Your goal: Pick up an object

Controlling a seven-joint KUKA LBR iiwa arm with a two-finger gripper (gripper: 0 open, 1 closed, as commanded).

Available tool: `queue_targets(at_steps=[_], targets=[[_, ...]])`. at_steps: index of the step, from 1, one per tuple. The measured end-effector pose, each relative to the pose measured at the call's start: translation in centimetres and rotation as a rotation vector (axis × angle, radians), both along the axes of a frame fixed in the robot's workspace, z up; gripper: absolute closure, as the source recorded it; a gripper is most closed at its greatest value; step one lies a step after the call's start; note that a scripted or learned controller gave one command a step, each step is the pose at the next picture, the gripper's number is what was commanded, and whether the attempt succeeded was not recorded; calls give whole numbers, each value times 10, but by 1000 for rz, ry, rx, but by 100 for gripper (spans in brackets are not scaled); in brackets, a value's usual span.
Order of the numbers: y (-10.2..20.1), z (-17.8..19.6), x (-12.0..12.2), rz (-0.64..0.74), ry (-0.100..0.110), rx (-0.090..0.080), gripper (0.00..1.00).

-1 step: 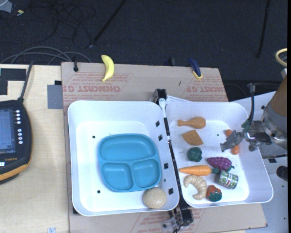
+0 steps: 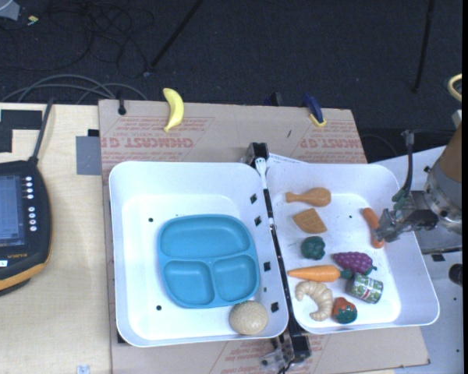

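Grey arm reaches in from the right; I see its gripper over the right bin's edge, beside a sausage. Left bin holds a blue tray.

A small orange-red sausage-shaped toy lies at the right edge of the right bin, tilted, its lower end beside the gripper. It may be a hot dog; the view is too coarse to be sure. Other toy foods lie apart to its left.
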State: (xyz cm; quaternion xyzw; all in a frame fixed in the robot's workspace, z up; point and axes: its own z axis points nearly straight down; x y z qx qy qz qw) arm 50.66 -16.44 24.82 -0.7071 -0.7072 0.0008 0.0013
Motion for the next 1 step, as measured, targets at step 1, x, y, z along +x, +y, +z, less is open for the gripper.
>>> queue_targets(at_steps=[1], targets=[[49, 75, 9, 6, -8, -1, 100]])
